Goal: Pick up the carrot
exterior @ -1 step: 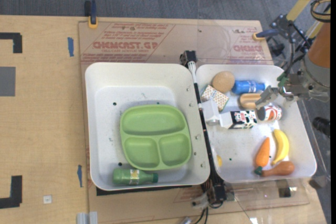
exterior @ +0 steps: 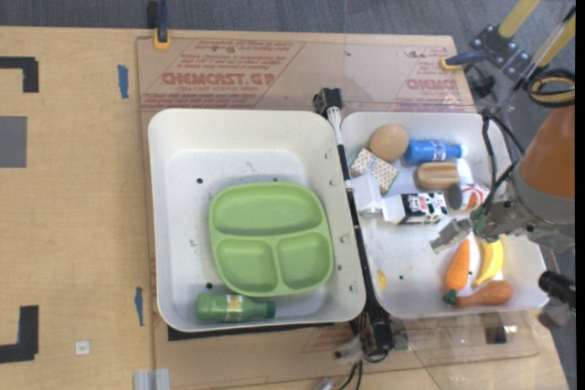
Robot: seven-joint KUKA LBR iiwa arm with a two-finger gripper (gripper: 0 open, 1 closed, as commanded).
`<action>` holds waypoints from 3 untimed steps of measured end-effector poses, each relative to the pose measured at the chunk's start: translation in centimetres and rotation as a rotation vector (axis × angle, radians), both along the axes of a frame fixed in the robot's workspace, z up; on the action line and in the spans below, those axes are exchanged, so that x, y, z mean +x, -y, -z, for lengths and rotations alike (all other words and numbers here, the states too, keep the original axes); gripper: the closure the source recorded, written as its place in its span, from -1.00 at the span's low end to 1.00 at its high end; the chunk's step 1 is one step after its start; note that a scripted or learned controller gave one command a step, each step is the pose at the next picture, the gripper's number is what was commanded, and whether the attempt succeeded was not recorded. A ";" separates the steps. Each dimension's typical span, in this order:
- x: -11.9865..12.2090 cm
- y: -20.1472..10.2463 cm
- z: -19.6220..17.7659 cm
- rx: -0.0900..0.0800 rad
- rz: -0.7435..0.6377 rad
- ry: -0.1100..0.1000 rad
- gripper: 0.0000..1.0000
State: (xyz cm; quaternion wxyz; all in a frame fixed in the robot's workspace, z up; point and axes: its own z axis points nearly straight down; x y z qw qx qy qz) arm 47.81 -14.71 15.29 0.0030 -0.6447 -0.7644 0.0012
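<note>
The carrot (exterior: 458, 266) is orange with a small green end. It lies nearly upright in the picture at the front right of the right bin (exterior: 402, 288). A yellow banana (exterior: 492, 260) lies against its right side, and a red-orange oblong item (exterior: 489, 292) rests at its lower end. My gripper (exterior: 468, 227) hangs from the grey arm with the orange band (exterior: 558, 155), just over the carrot's upper tip. Nothing is seen lifted in it.
Further back in the right bin are a tan ball (exterior: 388, 142), a blue bottle (exterior: 432, 151), a brown roll (exterior: 438, 174), a checkered packet (exterior: 375, 167) and a black-and-white carton (exterior: 423, 206). The left bin (exterior: 174, 196) holds a green divided plate (exterior: 271, 237) and a green bottle (exterior: 233, 308).
</note>
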 end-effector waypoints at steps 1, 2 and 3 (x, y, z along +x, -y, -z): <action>0.3 0.9 5.7 -0.004 0.059 0.012 -1.00; 0.7 1.4 6.4 -0.002 0.560 0.022 -1.00; 0.4 1.6 6.4 -0.005 0.432 0.013 -1.00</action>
